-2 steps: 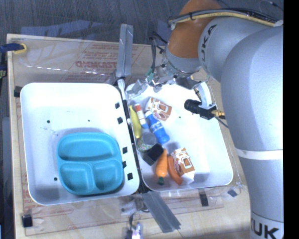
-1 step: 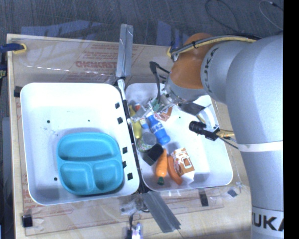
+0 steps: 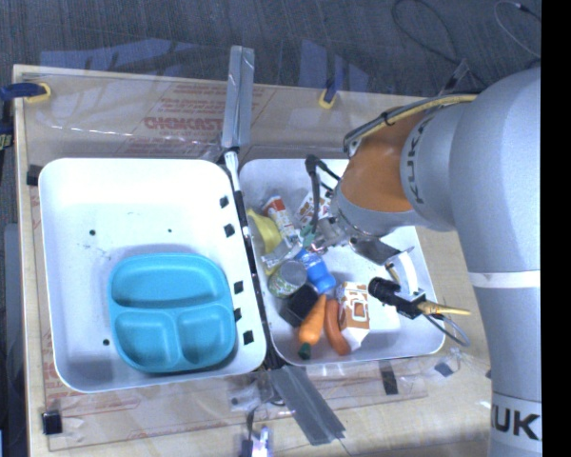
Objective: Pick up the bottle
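Now I see the bottle (image 3: 318,274) (blue, small) lying in the right bin (image 3: 414,343) among the clutter, just below the gripper (image 3: 325,228); whether the fingers are apart I cannot tell.

Dark grey carpet floor (image 3: 171,8) along top, black cables (image 3: 428,17) looping on it upper right. Light wood bench (image 3: 124,93) under clear plastic sheet with faded red print. Blue clamp (image 3: 24,91) at bench's left corner, another (image 3: 329,93) at far edge. 2 white bins (image 3: 133,188) side by side, metal bar (image 3: 236,93) between. Even overhead light.
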### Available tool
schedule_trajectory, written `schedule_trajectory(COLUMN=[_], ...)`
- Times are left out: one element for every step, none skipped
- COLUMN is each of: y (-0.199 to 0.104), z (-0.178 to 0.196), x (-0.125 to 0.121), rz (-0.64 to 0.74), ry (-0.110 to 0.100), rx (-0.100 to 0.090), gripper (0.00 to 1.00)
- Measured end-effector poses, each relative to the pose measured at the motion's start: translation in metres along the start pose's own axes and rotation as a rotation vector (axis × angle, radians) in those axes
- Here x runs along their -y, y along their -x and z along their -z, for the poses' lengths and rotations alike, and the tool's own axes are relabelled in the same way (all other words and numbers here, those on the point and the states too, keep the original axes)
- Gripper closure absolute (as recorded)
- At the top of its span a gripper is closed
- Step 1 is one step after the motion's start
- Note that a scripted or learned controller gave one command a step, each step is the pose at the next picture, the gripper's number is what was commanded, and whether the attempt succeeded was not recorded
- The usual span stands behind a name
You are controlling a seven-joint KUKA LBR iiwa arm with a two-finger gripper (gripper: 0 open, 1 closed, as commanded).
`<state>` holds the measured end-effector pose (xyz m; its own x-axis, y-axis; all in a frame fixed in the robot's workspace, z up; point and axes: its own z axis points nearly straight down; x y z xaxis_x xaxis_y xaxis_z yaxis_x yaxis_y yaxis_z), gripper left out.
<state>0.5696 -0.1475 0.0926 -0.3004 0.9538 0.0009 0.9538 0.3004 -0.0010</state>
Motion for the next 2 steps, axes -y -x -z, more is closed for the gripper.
schedule_trajectory(y=[0.001, -0.04], z=[0.01, 0.138], x=[0.0, 0.046], rz=[0.003, -0.287], ry=[-0.001, -0.001], rx=[0.001, 0.001], gripper=[1.0, 1.0])
